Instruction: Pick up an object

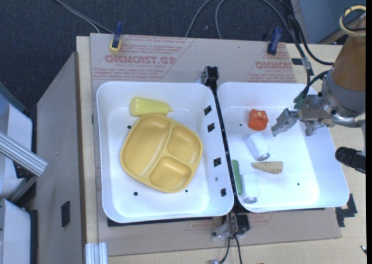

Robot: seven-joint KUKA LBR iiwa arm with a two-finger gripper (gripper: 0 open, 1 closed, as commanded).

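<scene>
The gripper [286, 122] hangs over the right bin [325, 196], reaching in from 3 o'clock; its grey fingers [281, 125] point toward 9 o'clock, and whether they are spread or pressed together cannot be told at this angle. Nothing sits between them. At 9 o'clock of the fingertips, just beside them, lies a small red-orange object [257, 119]. Below that, toward 6 o'clock, a short white cylinder [257, 145] lies tilted, and at its 5 o'clock rests a tan cone-shaped piece [268, 167]. A green stick [236, 177] lies along the bin's left wall, with a pale white item [250, 188] just beside it at 3 o'clock. In the left bin [110, 158] a yellow divided plate [161, 152] fills the middle, and a yellow squeeze bottle [149, 106] lies at its 12 o'clock, touching the rim.
</scene>
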